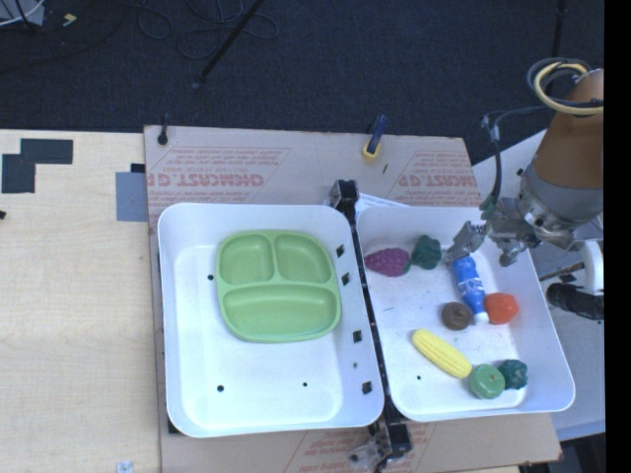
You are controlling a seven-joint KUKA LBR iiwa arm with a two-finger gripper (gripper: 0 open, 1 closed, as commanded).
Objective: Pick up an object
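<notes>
The right bin (552,363) holds several toy foods. A blue bottle (469,284) lies near its middle right, with an orange-red ball (502,307) and a brown round piece (455,314) beside its lower end. A purple grape bunch (387,261) and a dark green broccoli (426,252) lie at the back. A yellow corn cob (441,353), a light green round piece (486,381) and a small dark green piece (513,371) sit toward the front. My gripper (486,247) hangs open just above the bottle's upper end, with nothing between its fingers.
The left bin (187,382) carries a green divided plate (278,286). A black divider (357,294) joins the two bins. The arm's orange band and grey wrist (567,166) stand over the right bin's back right corner. Cables lie behind the bench.
</notes>
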